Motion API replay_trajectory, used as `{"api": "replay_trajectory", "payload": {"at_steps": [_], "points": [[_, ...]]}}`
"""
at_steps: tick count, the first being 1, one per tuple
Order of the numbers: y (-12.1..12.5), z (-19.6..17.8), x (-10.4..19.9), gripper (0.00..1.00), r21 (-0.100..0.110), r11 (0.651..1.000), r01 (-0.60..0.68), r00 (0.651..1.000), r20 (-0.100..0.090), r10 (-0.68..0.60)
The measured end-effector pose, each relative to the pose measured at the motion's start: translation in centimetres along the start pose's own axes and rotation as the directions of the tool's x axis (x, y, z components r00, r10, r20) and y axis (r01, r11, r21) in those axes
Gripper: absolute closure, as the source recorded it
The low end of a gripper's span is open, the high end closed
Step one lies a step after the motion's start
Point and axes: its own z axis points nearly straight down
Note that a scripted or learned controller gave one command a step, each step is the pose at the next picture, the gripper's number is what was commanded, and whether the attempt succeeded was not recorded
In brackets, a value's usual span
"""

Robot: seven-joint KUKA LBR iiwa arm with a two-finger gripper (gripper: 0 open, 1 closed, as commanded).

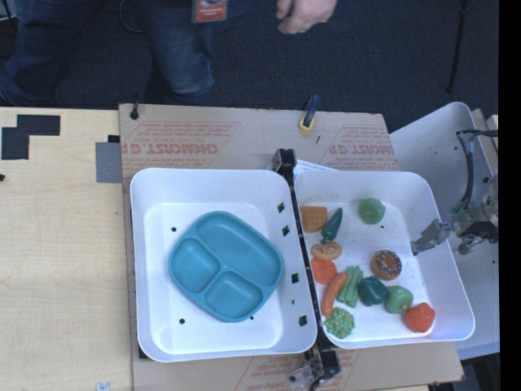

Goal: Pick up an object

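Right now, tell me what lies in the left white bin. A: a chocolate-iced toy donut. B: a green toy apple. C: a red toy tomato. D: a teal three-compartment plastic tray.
D: the teal three-compartment plastic tray lies alone in the left white bin, while the toy foods such as the chocolate-iced donut sit in the right white bin.

Red print on the cardboard sheet (212,141) under the bins, up-left of the end effector (429,236), appears reversed, roughly "CHEMCAST GP", printed twice.
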Motion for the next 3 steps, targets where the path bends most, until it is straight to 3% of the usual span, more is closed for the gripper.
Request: {"api": "replay_trajectory", "payload": {"at_steps": [1,3], "points": [[0.2,-0.6,0.0,0.0,-0.01,1.0,0.002,1.0,0.002,-0.002],[0.8,11.7,1.6,0.0,-0.007,1.0,0.004,1.0,0.0,-0.004]]}}
